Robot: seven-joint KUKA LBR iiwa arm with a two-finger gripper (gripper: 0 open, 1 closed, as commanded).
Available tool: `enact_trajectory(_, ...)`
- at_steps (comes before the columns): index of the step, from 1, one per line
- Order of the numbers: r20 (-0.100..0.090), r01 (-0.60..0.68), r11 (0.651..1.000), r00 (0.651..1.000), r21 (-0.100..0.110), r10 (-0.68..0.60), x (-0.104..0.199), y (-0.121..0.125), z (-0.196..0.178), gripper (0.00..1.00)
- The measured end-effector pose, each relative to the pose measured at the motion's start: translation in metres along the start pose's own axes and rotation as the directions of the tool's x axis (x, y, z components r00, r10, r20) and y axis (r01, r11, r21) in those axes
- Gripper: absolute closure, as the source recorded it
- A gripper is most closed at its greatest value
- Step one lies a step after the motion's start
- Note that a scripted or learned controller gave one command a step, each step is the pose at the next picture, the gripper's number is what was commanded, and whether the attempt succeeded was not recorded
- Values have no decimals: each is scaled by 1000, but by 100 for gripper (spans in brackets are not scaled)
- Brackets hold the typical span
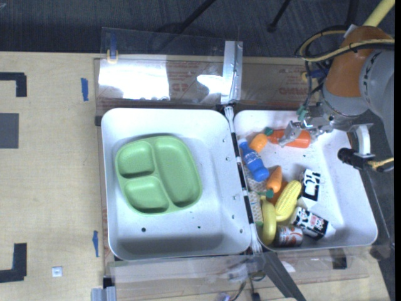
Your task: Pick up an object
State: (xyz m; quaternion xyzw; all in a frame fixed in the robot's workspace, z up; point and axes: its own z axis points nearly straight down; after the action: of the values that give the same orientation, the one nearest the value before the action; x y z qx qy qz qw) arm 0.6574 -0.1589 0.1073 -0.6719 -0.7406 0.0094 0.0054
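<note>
While the gripper (294, 132) hangs low in the right bin (351, 196), finger state cannot be told. An orange block (302, 140) lies touching its tip; blue bottle (254, 162), carrot (274, 178) and corn cob (287, 199) sit nearby; beyond, a green divided plate (158, 173).

Dark carpet floor (125, 5) lies behind the wooden bench (44, 168)

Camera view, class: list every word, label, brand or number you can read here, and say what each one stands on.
None can be read for certain.
Black carton: large white marks, too blurred.
Second black carton: white marks, too small.
Back wall: faint reddish print, unreadable.
</note>
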Motion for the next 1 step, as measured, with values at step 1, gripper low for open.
enact_trajectory(1, -3, -10, 1000, 1000, -24, 10, 54, 13, -121, 100)
